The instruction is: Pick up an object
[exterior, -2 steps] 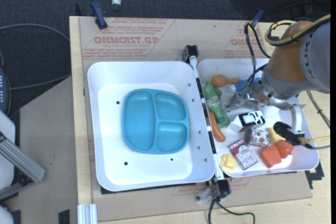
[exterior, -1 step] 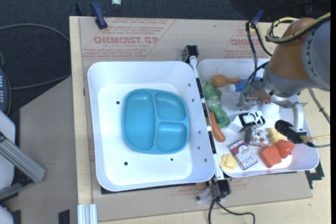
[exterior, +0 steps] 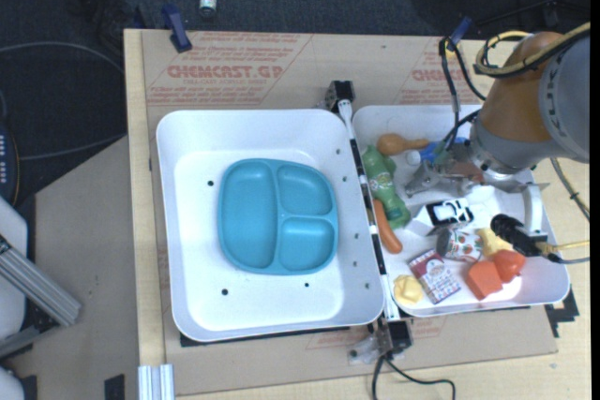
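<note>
The toys are lying crowded in the right bin (exterior: 553, 290): a green bottle (exterior: 382, 178) and an orange carrot (exterior: 387, 229) along its left wall, a red block (exterior: 485, 276) near the front. The end effector (exterior: 439, 173) is hanging low over the bin's back half, seemingly closing in on a pick; whether it is holding anything, I cannot tell. Next it needs one separable target. The left bin (exterior: 178, 229), carrying a blue divided plate (exterior: 277, 215), is offering open room.
</note>
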`<act>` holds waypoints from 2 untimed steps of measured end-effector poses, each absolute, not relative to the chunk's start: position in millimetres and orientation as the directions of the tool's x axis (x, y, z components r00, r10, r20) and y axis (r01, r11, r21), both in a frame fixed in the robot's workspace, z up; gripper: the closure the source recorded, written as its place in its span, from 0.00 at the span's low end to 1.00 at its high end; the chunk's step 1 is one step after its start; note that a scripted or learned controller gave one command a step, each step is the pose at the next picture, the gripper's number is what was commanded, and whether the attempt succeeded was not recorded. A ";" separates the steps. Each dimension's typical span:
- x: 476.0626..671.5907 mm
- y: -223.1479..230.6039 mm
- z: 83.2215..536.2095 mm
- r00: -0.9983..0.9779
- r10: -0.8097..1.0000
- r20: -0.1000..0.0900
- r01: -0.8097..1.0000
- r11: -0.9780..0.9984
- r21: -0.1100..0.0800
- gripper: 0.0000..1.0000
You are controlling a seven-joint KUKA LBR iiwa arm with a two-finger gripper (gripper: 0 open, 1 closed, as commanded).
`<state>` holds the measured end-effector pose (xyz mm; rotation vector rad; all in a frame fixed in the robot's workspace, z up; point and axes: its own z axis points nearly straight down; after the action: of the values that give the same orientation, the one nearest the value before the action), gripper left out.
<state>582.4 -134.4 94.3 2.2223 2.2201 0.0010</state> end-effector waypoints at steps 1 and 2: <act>592.6 -182.7 84.7 0.000 1.000 -0.001 1.000 0.000 0.000 0.00; 616.0 -99.5 85.2 -0.001 1.000 -0.001 1.000 0.001 0.002 0.00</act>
<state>616.0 -99.5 85.2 2.2191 2.2203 0.0012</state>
